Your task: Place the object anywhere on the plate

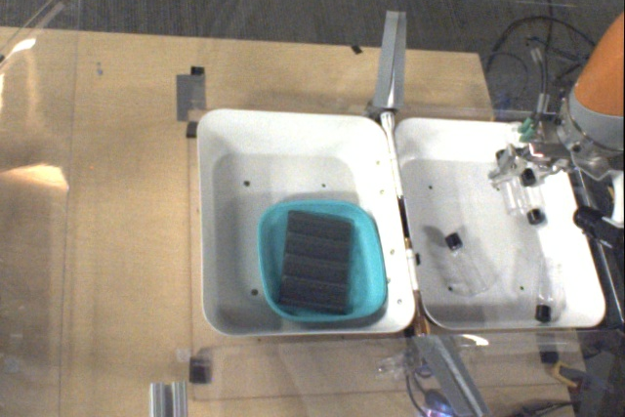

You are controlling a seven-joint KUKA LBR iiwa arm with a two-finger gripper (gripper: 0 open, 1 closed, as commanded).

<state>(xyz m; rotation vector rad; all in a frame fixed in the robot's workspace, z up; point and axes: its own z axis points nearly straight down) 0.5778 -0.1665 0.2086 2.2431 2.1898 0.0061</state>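
Placement is looking done — dark ridged block is lying on teal plate; gripper is hovering at three o'clock — finger state unclear.

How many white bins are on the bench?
2. The left bin holds a teal plate with a dark ridged block on it. The right bin lies beside it, under the tool.

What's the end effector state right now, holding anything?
End effector: over the right bin, open or closed cannot be told; nothing seen held. Dark ridged object already lies on the teal plate.
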